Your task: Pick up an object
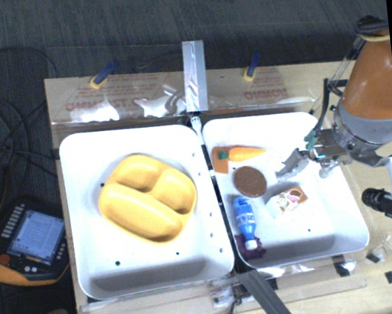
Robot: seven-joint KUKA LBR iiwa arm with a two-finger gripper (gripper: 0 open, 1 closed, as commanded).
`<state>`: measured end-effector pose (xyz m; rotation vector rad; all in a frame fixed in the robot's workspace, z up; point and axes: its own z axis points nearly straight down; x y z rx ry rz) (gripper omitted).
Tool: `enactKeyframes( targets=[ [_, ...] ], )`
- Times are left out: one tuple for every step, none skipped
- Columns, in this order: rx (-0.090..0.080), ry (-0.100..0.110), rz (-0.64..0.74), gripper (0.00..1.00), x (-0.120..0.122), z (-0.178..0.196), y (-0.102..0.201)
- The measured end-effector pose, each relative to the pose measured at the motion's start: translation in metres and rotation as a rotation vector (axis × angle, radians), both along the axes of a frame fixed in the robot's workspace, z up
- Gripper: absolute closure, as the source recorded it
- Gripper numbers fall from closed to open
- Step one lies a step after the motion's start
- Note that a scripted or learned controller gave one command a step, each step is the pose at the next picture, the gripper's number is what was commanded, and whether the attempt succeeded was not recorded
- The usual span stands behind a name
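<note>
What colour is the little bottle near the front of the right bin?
Blue, with a white label. The bottle shows clearly in the camera view.

The wooden bench (pixel 60 105) carries two white bins side by side — left bin (pixel 89 270), right bin (pixel 345 234).

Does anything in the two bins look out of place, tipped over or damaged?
Nothing looks damaged or spilled. The blue bottle lies on its side against the right bin's left wall. The yellow bananas take up much of the left bin. The gripper is over the right bin.
</note>
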<state>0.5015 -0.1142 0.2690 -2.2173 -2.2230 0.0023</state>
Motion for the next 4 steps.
enactKeyframes(
  targets=[
    [0.000,-0.002,0.243,0.00,0.068,-0.058,-0.031],
    [0.000,-0.002,0.348,0.00,0.033,-0.011,-0.001],
    [0.000,-0.001,0.385,0.00,0.099,-0.080,0.021],
    [-0.001,0.001,0.329,0.00,0.102,-0.153,0.010]
  ],
)
